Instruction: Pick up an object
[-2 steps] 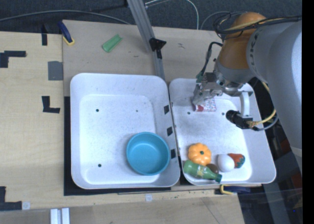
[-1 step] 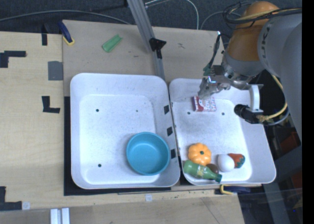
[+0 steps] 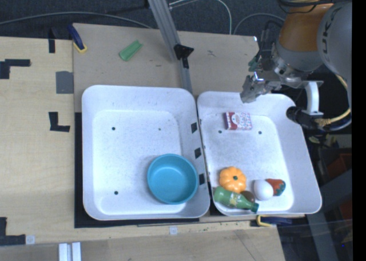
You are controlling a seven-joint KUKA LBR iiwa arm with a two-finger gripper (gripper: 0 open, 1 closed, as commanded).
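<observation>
My gripper (image 3: pixel 250 94) hangs over the far edge of the right bin (image 3: pixel 297 157), above and just right of a small red and white packet (image 3: pixel 237 121) lying in the bin's far part. Nothing shows between its fingers. At the bin's near edge sit an orange pumpkin-shaped toy (image 3: pixel 232 178), a green bottle (image 3: pixel 233 198) lying on its side, and a white and red toy (image 3: pixel 267 188). A blue bowl (image 3: pixel 171 178) rests in the near right corner of the left bin (image 3: pixel 114 117).
A grey pole (image 3: pixel 163 16) slants across the bench behind the bins, ending at a black clamp. A green block (image 3: pixel 130 50) lies on the bench top at the far left. Cables loop behind the right bin.
</observation>
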